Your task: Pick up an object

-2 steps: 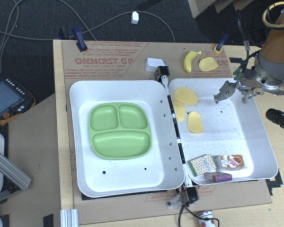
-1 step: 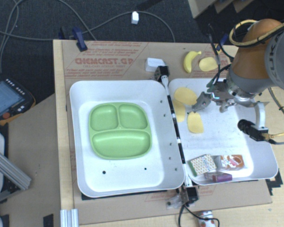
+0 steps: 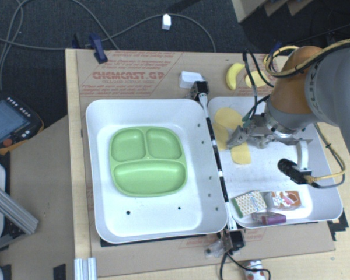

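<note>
My gripper (image 3: 243,136) hangs low over the left part of the right bin (image 3: 326,210), at the end of the grey arm with its orange band (image 3: 291,83). It sits between two pale yellow flat pieces, one (image 3: 226,121) just behind it and one (image 3: 241,154) just in front. Whether it touches either piece is unclear. Along the bin's front edge lie a patterned snack packet (image 3: 249,202), a red and white packet (image 3: 286,199) and a purple tube (image 3: 270,218).
The left bin (image 3: 99,209) holds a green divided plate (image 3: 149,160). A yellow banana (image 3: 235,76) lies on the bench behind the right bin. A black plug on a yellow cable (image 3: 293,170) hangs from the arm over the right bin.
</note>
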Controlling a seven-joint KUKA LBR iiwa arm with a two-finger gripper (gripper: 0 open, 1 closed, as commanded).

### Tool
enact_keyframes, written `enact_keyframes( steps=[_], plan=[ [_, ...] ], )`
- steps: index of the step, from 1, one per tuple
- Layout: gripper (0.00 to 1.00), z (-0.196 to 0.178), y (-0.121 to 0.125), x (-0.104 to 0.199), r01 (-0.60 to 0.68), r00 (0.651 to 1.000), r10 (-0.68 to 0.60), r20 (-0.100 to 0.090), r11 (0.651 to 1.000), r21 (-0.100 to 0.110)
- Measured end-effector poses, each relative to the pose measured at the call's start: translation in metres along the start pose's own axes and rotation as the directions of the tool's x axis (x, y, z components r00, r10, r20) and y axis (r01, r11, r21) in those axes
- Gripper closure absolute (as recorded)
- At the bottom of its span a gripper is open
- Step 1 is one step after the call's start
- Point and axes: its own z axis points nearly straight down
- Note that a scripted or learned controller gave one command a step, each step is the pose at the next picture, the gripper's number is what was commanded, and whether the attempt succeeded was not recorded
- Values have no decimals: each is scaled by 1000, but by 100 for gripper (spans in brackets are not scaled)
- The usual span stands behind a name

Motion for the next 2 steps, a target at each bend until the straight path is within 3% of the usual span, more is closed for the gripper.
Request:
enact_keyframes(
  steps=[2],
  plan=[
    [0,0,-19,6,0,1000,0,-1,1000,2]
  ],
)
